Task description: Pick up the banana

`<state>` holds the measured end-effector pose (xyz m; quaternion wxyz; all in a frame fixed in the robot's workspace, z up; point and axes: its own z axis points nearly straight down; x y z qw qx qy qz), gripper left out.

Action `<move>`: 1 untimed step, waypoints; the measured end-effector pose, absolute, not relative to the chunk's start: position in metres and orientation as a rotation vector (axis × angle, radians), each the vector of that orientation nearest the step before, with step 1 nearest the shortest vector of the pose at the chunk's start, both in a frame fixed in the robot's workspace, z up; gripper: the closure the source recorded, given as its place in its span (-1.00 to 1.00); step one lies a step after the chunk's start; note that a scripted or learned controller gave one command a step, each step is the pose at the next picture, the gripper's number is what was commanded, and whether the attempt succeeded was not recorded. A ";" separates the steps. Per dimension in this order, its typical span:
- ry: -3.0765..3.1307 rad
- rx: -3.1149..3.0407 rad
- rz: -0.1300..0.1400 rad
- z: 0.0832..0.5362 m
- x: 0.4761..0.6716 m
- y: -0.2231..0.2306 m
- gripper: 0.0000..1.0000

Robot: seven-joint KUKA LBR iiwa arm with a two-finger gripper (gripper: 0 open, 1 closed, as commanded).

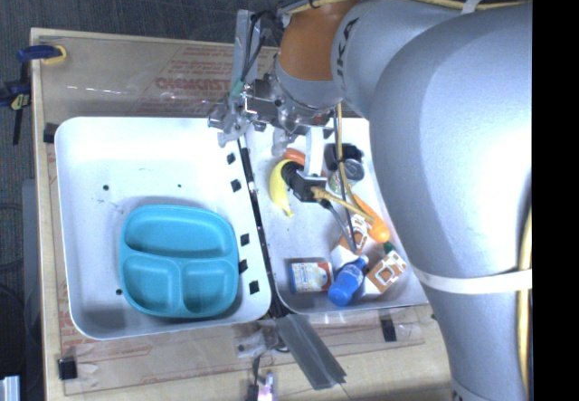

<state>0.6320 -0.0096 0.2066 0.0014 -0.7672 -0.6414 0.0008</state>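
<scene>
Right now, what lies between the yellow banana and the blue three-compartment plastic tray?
In the camera view, the yellow banana sits in the right bin and the blue three-compartment tray in the left; between them run the bins' adjoining white rims with black clips, plus bare white floor.

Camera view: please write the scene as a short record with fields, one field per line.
left bin: holds a blue divided tray
right bin: holds the banana and other small items
banana: yellow, lying near the left wall of the right bin
other items: a blue bottle, small cartons, an orange piece
arm: reaches in from the right, over the right bin
claw: above the far edge of the bins, holds nothing visible
</scene>
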 end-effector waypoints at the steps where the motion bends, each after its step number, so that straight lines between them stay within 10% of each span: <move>1: -1.966 -2.447 0.003 0.265 0.656 -0.001 -1.00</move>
